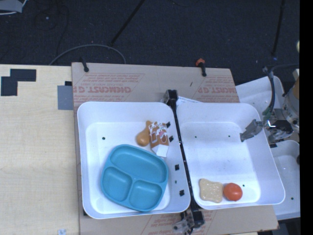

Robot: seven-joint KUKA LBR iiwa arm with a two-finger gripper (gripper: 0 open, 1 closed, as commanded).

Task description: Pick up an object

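The grey two-finger end effector (pixel 252 130) sits over the right edge of the right-hand shallow white plastic bin (pixel 230 114), reaching in from that side; one dark finger (pixel 249 131) slants down toward the bin's floor, and whether the fingers are apart or together cannot be told from this angle. Nothing is visible between them.

Two things lie in this right bin, both in its near corner area and well apart from the end effector: one round red-orange toy fruit (pixel 233 192) beside the near right corner, and one pale beige slice-shaped piece like toast (pixel 211 190) just to its left, the two touching or nearly so. Both rest flat on the bin floor, toward the near edge, while the end effector is up by the middle of the right wall.

The left-hand shallow white plastic bin (pixel 90 131) holds one blue plastic tray with three compartments (pixel 134 177), lying tilted across the near half. Beyond the tray, close to the divider between the bins, lie one small orange-brown rounded toy (pixel 143 137) and one brown and white patterned packet (pixel 158 133), touching each other; a white piece under the packet meets the tray's far right corner.

Two bins in all stand side by side on a brown cardboard sheet (pixel 146 82) on the pale wooden surface (pixel 34 151)
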